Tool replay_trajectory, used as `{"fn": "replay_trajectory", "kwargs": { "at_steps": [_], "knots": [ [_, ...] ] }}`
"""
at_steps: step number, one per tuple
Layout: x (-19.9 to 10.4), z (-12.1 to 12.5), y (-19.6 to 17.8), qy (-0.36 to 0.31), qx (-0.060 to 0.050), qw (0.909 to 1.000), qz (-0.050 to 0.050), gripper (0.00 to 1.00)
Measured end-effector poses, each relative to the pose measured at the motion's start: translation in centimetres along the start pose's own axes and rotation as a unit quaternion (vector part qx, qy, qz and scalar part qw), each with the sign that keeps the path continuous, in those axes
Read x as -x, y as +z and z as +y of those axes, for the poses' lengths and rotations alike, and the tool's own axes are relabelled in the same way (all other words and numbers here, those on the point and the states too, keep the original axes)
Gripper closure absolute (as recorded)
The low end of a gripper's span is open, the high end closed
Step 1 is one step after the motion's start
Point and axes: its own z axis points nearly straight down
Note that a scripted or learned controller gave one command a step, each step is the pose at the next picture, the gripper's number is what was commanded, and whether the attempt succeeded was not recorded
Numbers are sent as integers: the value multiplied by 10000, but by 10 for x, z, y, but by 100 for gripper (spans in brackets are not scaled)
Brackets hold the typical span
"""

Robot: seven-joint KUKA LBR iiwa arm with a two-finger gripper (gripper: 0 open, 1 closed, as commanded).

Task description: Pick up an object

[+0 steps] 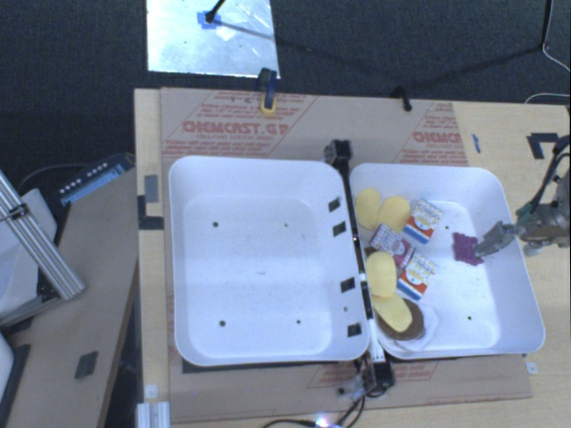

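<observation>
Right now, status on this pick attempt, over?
Gripper low in right bin, beside purple object. Nothing visibly held. Yellow pieces and packets clustered near divider.

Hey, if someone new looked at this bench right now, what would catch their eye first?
Probably the cluster of yellow pieces and small red, white and blue packets crowded against the left wall of the right bin. Next, the tool reaching in over that bin's right rim, right beside a small purple object.
</observation>
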Motion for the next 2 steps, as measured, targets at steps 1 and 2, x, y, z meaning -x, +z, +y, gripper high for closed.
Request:
{"fn": "replay_trajectory", "kwargs": {
  "at_steps": [1,2],
  "knots": [
    [-50,24,81,-31,-30,10000,22,0],
    [-70,81,147,16,80,10000,-21,0]
  ]
}}
